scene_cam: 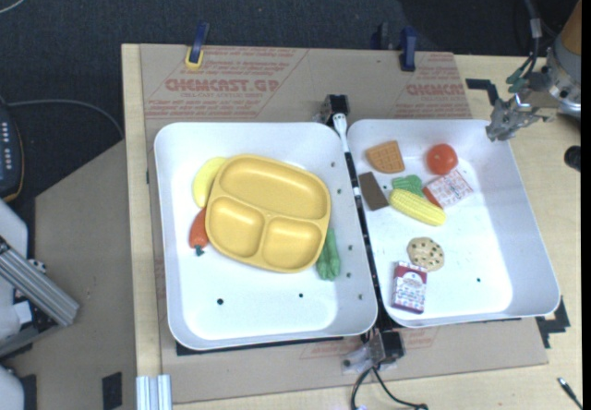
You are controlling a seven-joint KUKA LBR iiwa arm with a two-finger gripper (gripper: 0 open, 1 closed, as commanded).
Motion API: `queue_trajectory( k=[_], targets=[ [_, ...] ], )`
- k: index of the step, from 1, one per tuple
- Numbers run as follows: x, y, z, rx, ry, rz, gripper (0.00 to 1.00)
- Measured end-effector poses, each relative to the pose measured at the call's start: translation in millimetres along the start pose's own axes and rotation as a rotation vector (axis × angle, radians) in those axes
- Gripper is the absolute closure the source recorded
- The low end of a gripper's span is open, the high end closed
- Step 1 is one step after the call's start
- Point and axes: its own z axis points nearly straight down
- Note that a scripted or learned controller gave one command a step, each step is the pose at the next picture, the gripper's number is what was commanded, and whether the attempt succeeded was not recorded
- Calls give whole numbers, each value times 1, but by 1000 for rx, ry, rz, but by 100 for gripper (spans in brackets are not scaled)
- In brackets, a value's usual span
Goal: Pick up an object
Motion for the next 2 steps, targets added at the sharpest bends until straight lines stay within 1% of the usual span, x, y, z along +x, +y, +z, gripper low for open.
queue_trajectory(
  k=[1,2],
  targets=[
    [51,5,8,10,6,-4,100],
    [110,9,-5,8,6,-6,100]
  ],
)
